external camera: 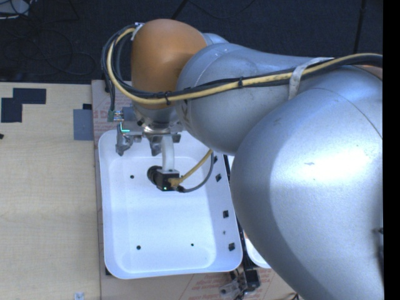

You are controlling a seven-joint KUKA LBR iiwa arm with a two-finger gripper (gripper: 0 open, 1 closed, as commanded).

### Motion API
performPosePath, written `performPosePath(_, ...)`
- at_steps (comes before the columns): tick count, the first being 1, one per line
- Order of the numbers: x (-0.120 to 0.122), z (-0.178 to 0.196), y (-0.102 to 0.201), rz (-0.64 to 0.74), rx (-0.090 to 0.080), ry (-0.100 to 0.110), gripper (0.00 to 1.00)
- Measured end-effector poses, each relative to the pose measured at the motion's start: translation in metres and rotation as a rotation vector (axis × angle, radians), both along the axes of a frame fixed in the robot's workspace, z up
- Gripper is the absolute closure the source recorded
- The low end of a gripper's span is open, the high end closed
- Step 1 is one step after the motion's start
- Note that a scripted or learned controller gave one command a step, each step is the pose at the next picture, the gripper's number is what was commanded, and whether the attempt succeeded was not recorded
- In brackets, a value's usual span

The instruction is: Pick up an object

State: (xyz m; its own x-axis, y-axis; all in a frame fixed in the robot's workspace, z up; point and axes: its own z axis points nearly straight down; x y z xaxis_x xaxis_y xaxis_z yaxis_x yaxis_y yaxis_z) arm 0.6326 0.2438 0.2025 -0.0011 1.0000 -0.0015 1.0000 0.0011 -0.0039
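Note:
My gripper (pixel 139 144) hangs over the far end of the left white bin (pixel 119 230), close to its back wall. Its two fingers stand apart, open, and only bare white bin floor lies between them. The bin floor carries a few small dark dots (pixel 138 247); I cannot tell whether they are holes or marks. The big grey arm with its orange band (pixel 165 55) reaches in from the right and covers most of the right bin (pixel 255 255).
Pale wooden bench (pixel 44 192) lies left of the bins, with dark flat patches (pixel 82 124) near the left bin's far corner. The left bin's right rim (pixel 226 214) bears small black clips. Dark clutter and cables sit behind the bench.

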Motion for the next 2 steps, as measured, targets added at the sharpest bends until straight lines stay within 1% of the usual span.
performPosePath(1, -0.024, -0.106, -0.001, -0.003, 0.0, 0.0, 0.0)
performPosePath(2, 0.004, 0.011, -0.164, -0.015, -0.004, -0.013, 0.0)
